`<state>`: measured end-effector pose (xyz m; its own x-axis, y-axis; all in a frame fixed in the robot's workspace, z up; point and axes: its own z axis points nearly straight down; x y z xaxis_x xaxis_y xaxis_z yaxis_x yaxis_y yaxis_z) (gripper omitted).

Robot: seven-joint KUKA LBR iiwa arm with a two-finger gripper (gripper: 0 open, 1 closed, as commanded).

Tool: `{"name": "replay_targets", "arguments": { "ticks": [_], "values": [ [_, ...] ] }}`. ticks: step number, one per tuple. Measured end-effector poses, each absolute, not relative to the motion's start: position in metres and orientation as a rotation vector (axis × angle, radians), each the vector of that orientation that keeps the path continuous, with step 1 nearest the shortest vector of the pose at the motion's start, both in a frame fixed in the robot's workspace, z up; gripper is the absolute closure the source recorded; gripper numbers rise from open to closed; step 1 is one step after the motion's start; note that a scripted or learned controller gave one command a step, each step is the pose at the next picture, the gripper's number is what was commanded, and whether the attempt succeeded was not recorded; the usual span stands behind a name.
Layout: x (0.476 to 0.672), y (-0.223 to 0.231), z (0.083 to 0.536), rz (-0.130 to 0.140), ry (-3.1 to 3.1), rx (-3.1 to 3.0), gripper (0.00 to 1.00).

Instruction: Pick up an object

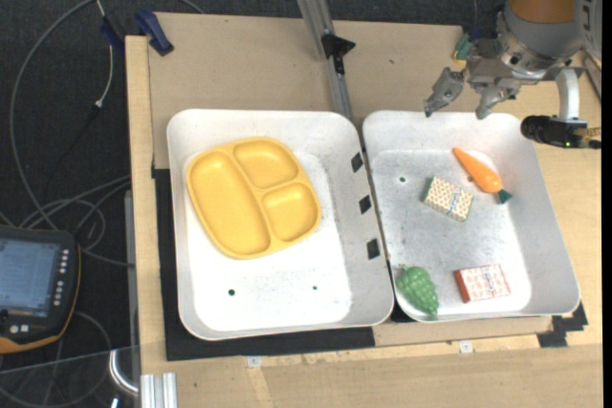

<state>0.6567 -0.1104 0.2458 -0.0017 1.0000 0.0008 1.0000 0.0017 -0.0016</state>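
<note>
My gripper hangs above the far rim of the right bin, open, with nothing between its fingers. In that bin lie an orange carrot near the far right, a small patterned box in the middle, a green lumpy toy at the near left corner and a red-and-white packet near the front. The carrot sits a short way in front of the gripper and slightly to its right.
The left bin holds a yellow divided tray. A slanted metal post rises behind the bins. Black clips sit on the rims between the bins. Cables and a handheld pendant lie at the left.
</note>
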Motion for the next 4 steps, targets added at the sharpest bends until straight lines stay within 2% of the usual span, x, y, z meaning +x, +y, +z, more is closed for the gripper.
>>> {"name": "replay_targets", "arguments": {
  "ticks": [1,3,4],
  "values": [
    [0.657,-0.11,0.246,0.001,-2.222,-2.218,0.0],
    [0.655,-0.118,0.129,0.008,-2.216,-2.216,0.0],
    [0.655,-0.118,0.09,0.005,-2.219,-2.218,0.0]
  ]
}}
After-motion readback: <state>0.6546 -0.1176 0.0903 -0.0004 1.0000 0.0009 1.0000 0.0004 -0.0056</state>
